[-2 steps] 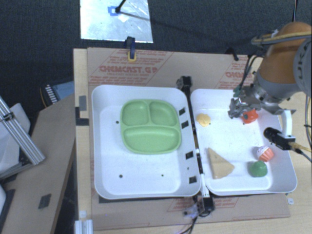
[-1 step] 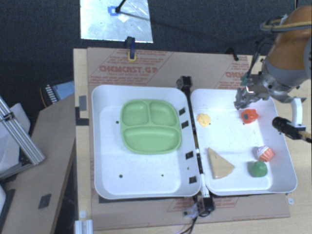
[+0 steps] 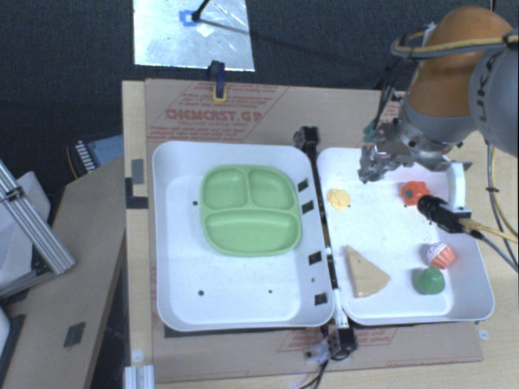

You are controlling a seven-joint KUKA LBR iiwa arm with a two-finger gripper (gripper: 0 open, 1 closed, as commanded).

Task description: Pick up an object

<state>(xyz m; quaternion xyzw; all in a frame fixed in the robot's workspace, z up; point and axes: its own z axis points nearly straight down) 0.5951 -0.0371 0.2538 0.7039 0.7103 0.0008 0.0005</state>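
Still Hunting: Arm Poised Over the Right Bin, Nothing Picked

Plainly, the pick is at its approach step, with no object lifted. Going left to right: the left bin (image 3: 174,294) carries a green divided plate (image 3: 249,210), lying flat near its middle and well apart from the arm. Across the central divider, the right bin (image 3: 466,302) holds the candidates. A small yellow piece (image 3: 338,198) lies near the bin's left wall, and a tan wedge (image 3: 366,272) sits toward the near edge. Further right come an orange-red item (image 3: 413,191), a small orange-and-white object (image 3: 440,254) and a green ball (image 3: 429,280) just beside it.

The jaws (image 3: 371,171) hang over the far left part of the right bin, above and a little right of the yellow piece. They are too dark and small to read, so how far apart they stand cannot be told, and nothing is seen gripped between them.

The arm reaches in from the right, its orange band (image 3: 454,59) high above the bin's far edge and the wrist pointing steeply down toward the bin floor.

In my judgement the yellow piece is the nearest target. The next move calls for a small shift toward it, a straight descent and a firm closing, and the piece looks low and flat, which may make it hard to catch
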